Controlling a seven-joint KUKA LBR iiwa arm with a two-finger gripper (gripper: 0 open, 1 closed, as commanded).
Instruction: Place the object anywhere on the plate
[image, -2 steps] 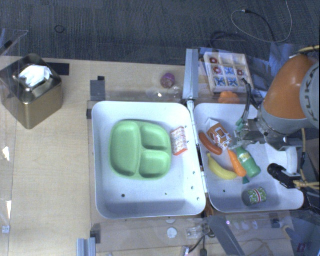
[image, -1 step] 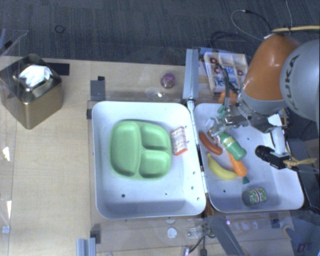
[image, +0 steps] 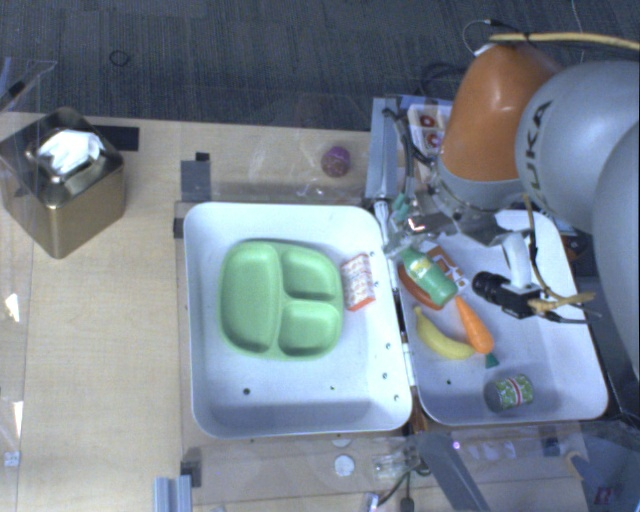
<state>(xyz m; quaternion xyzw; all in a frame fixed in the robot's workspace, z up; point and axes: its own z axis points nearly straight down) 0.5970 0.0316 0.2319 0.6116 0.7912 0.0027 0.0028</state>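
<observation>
Fingers (image: 413, 228) near green bottle (image: 431, 283), apart

Pale wooden bench (image: 100, 350); dark grey floor (image: 250, 50).

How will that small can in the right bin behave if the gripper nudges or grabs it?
The can seems to lie on its side near the right bin's front corner, so a nudge would probably roll it. Its short, rounded body looks rigid, so it likely won't squash. The curved wall may slip unless the fingers close squarely across it.
</observation>
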